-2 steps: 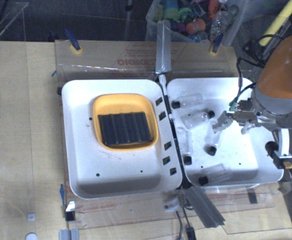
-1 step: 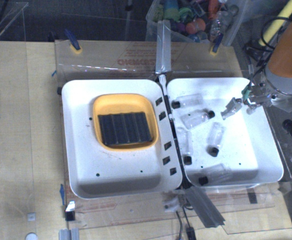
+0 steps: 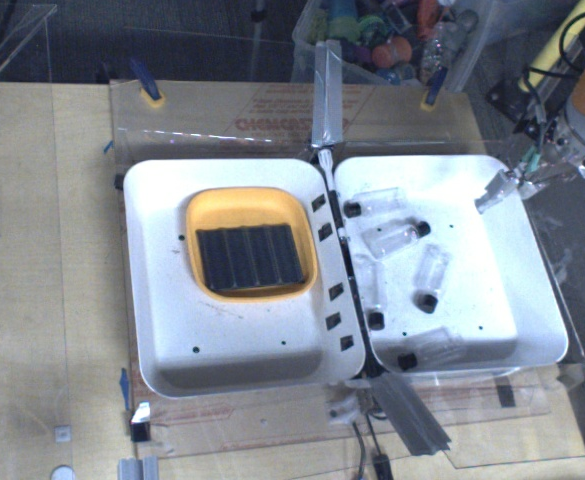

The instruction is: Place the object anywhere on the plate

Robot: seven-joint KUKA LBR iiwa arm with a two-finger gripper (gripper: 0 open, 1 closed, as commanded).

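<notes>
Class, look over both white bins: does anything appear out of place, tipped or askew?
Yes. The clear plastic vials with black caps lie toppled at mixed angles in the right bin; the yellow plate holds a dark ribbed insert.

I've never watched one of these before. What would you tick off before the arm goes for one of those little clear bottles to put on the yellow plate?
1. Plate in place: ok, it sits in the left bin, though a dark ridged slab covers most of its middle.
2. Bottles within reach: ok, several clear bottles with dark caps lie in the right bin.
3. A bottle lying apart from the others: ok, that one has space around it.
4. End effector over a bottle: not ok, it is at the right bin's upper right edge.
5. End effector free of load: cannot tell.
</notes>
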